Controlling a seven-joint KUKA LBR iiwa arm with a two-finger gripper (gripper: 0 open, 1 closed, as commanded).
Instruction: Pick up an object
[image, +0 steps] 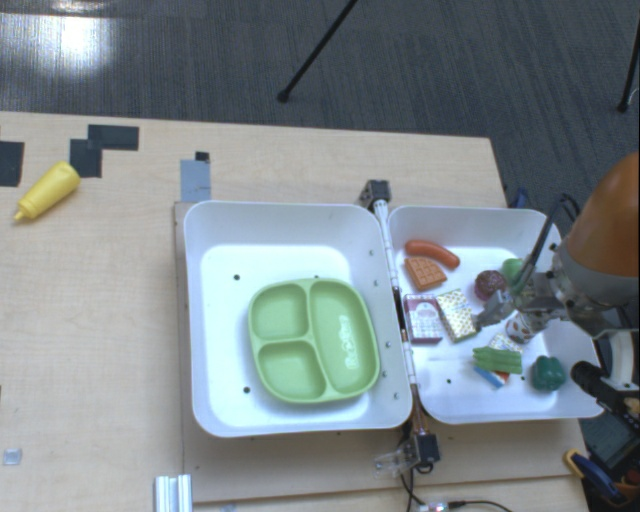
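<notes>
Although the arm reaches low into the right bin, nothing looks lifted yet: the toy foods lie on its floor, among them a sausage, a waffle and a green broccoli piece. The hand hangs among them, its state impossible to tell. The left bin holds a green divided plate.

Arm: you're seeing a big rounded orange band w/ grey housing under it, at the right edge.
Wrist: grey, blocky metal parts, lighter silver bits toward the tip.
Gripper: small silver-grey assy, detail too blurred for you to read.
Cable: thin dark line running along the arm's left side.
Markings: none you can make out.
</notes>
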